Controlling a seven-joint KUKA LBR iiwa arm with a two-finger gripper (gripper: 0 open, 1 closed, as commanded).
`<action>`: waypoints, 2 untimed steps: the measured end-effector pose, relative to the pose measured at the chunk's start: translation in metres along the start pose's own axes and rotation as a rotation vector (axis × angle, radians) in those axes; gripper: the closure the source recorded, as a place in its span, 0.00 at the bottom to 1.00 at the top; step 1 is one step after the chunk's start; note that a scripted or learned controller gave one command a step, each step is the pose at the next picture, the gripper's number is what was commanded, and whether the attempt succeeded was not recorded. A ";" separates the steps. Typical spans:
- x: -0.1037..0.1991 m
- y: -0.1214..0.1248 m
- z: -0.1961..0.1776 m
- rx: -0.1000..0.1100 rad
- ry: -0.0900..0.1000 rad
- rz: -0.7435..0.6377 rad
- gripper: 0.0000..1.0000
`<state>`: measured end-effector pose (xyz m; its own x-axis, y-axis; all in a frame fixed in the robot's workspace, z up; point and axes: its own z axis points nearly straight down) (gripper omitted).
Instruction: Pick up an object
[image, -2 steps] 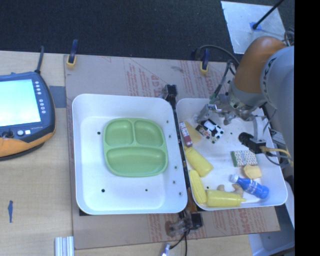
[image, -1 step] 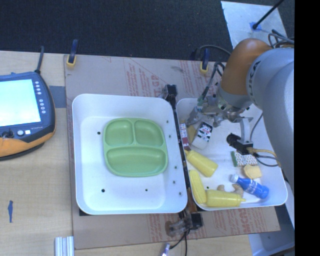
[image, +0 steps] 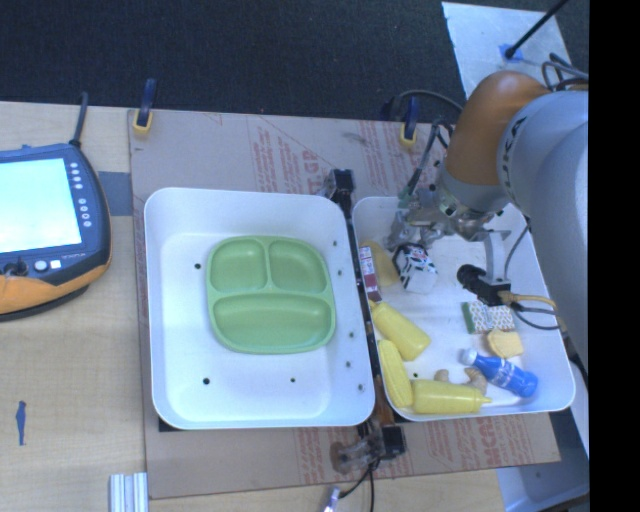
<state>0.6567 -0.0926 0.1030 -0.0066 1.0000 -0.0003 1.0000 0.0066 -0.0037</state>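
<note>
divided plate (image: 270, 295) in left bin (image: 170, 380).

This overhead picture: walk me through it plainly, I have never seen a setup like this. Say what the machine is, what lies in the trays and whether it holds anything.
The camera sits above a bench, looking down at a slant. The big grey shape with an orange band is a robot arm reaching in from the right; its gripper hangs low over the right bin. The left bin holds a green divided plate. The right bin holds small items: yellow squeeze bottles, a blue bottle, a small white object just under the gripper. Whether anything is gripped cannot be told from here. The screen device at far left is the arm's control pad.
</note>
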 end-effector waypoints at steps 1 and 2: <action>0.034 -0.037 -0.099 -0.003 0.001 0.002 1.00; 0.079 -0.066 -0.104 0.001 -0.001 0.000 1.00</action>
<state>0.5902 -0.0135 0.2073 -0.0062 1.0000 -0.0010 1.0000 0.0062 -0.0048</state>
